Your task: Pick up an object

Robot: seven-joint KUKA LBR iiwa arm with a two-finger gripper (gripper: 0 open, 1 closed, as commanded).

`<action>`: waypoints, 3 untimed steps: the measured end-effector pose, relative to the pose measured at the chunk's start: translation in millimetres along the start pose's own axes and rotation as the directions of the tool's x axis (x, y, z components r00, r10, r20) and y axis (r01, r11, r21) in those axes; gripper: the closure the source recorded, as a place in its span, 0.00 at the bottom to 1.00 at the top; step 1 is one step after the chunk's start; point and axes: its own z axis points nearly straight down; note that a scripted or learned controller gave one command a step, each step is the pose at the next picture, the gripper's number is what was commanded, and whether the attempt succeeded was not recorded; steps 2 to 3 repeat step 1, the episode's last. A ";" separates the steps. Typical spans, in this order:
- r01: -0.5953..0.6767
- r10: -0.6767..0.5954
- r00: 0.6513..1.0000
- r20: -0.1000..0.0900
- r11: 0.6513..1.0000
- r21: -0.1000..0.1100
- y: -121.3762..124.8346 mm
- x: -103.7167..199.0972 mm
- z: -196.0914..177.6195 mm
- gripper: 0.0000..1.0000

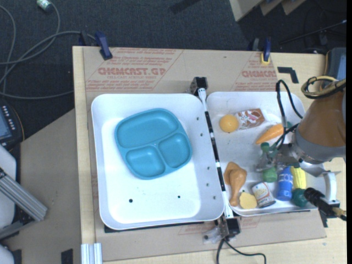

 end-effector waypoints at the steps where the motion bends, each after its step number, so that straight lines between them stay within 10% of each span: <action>1: 0.013 -0.013 1.000 0.000 1.000 -0.013 85.0 80.7 -90.5 1.00; 3: 0.013 -0.013 1.000 0.000 1.000 -0.013 85.0 80.7 -90.5 1.00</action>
